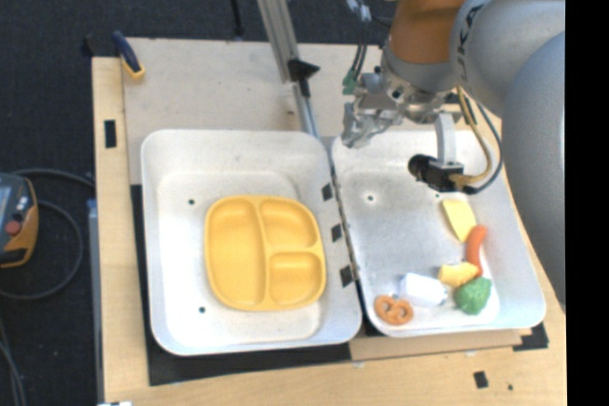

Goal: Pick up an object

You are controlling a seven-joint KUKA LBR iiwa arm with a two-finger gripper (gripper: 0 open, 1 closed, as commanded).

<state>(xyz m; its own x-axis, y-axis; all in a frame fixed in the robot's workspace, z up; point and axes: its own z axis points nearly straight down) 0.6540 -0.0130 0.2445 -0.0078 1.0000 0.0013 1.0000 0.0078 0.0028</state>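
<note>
While the grey arm (514,43) reaches in over the far edge of the right bin (381,204), its gripper (357,130) hangs at that bin's far left corner; whether it is spread or closed cannot be told. Down-left of the gripper, a yellow divided plate (264,252) lies in the left bin (171,204). Well below-right of the gripper cluster a yellow block (459,217), orange carrot (475,244), green piece (474,295), white packet (419,287) and pretzel (392,309).
</note>
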